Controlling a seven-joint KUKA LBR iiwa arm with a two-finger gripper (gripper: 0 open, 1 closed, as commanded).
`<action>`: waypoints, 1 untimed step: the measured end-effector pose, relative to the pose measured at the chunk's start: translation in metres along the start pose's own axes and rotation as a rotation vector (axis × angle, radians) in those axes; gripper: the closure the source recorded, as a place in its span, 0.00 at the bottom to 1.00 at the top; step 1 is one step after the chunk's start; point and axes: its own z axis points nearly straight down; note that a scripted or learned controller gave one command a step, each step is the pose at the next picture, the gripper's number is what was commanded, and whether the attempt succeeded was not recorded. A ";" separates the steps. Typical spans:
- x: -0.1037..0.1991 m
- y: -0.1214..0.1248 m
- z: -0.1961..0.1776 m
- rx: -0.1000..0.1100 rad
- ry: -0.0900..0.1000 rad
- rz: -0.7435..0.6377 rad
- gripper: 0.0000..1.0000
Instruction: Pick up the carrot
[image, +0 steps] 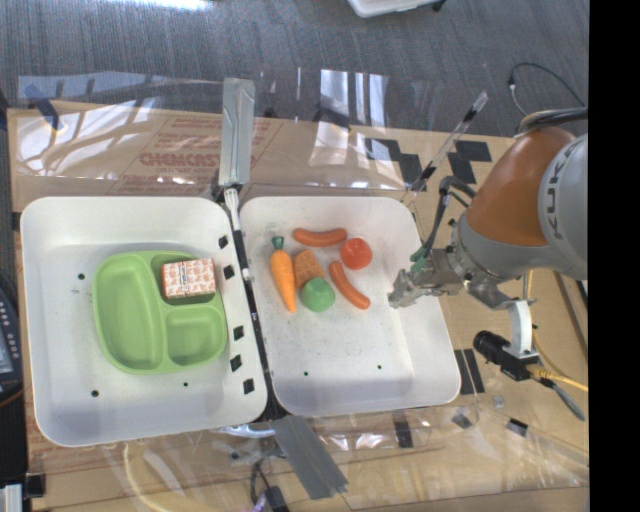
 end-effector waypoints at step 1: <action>0.055 0.037 0.050 0.000 0.000 -0.418 0.00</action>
